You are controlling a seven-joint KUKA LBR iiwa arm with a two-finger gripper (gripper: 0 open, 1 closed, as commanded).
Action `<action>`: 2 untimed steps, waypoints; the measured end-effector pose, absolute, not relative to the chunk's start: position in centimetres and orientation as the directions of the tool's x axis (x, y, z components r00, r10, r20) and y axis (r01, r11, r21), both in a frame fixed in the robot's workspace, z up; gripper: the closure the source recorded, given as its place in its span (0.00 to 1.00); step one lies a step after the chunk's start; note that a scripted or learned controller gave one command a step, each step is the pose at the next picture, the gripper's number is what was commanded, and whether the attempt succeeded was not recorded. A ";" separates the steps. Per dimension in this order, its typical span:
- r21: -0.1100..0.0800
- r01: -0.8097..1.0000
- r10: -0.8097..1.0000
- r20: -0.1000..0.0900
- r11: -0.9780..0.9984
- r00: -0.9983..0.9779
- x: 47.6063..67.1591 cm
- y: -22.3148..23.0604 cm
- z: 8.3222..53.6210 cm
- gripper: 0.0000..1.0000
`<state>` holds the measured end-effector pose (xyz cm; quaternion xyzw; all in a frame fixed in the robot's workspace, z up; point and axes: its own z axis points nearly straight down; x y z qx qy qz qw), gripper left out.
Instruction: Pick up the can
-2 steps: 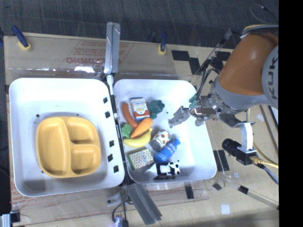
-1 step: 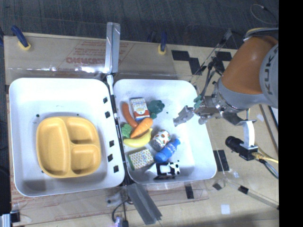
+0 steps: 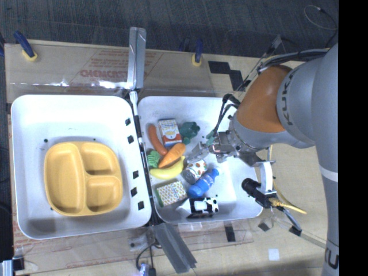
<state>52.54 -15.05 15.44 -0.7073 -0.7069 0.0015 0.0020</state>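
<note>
We cannot tell how the gripper (image 3: 202, 149) stands — it blurs into clutter in the right bin (image 3: 244, 207). Just below it lies the can (image 3: 196, 168), small, white-patterned; beside it, a glossy blue bottle (image 3: 203, 182).

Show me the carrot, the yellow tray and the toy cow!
carrot (image 3: 172, 154): camera view, middle of its orange body.
yellow tray (image 3: 64, 180): camera view, its big compartment.
toy cow (image 3: 202, 206): camera view, its black-and-white body.

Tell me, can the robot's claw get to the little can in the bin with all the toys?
Probably yes. The gripper hangs right above the can, which lies on top of the pile, though a banana and blue bottle crowd it closely.
</note>
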 end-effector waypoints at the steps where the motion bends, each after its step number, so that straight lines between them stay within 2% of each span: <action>1: -0.003 1.000 1.000 0.001 0.030 -0.030 55.3 -8.6 19.1 0.00; 2: -0.003 1.000 1.000 0.002 0.009 -0.009 50.7 -16.6 12.9 0.00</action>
